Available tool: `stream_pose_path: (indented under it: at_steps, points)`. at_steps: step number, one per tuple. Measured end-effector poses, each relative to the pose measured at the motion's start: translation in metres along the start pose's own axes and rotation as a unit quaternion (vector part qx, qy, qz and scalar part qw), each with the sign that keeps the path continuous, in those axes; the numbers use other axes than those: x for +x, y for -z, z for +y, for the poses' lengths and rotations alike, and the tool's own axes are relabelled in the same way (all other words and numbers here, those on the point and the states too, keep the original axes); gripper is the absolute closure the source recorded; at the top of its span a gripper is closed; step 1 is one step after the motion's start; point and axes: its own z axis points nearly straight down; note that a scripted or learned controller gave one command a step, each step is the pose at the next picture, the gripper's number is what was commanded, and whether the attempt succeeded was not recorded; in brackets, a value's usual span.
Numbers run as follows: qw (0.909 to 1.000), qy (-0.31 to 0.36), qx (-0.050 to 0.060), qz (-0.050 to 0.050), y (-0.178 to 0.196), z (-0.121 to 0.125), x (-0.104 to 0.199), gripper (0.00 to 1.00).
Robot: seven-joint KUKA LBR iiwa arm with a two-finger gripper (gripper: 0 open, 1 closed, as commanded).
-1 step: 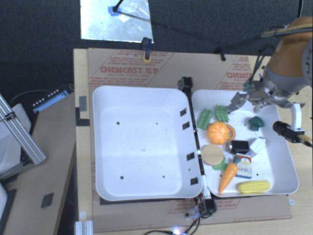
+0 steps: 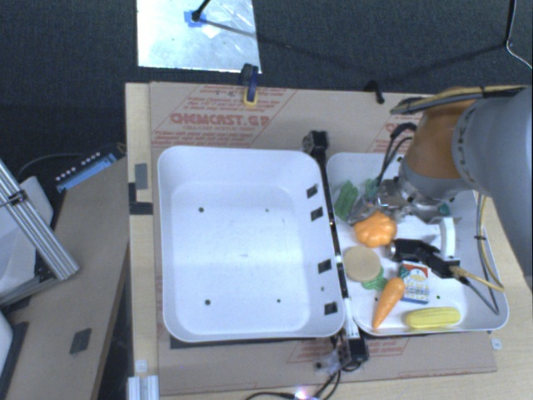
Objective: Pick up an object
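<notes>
My gripper (image 2: 376,203) is low in the right bin (image 2: 476,298), at its upper left part, with the grey arm and orange band behind it to the right. Just below it lies a round orange fruit (image 2: 376,228), touching or nearly touching it. A green piece (image 2: 346,197) rests to the gripper's left against the bin's wall. Further down are a tan disc (image 2: 362,264), a carrot (image 2: 387,300), a small red and white box (image 2: 414,280) and a yellow corn cob (image 2: 431,316).
The left bin (image 2: 175,173) stands beside the right one, with a black-clipped divider rim (image 2: 326,240) between them. Both sit on a cardboard-covered bench (image 2: 216,117). A metal frame (image 2: 33,240) stands at the far left.
</notes>
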Motion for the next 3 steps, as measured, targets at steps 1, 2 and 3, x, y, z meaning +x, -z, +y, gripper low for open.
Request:
stream_pose_path:
  at_steps: [1,2,3]
  points:
    - [1.0000,0.000,-0.005,-0.002,0.018,0.003,-0.002,1.00]
    - [1.0000,-0.002,0.000,-0.001,0.005,-0.064,0.007,1.00]
    - [1.0000,0.000,-0.007,-0.001,0.070,-0.038,0.020,1.00]
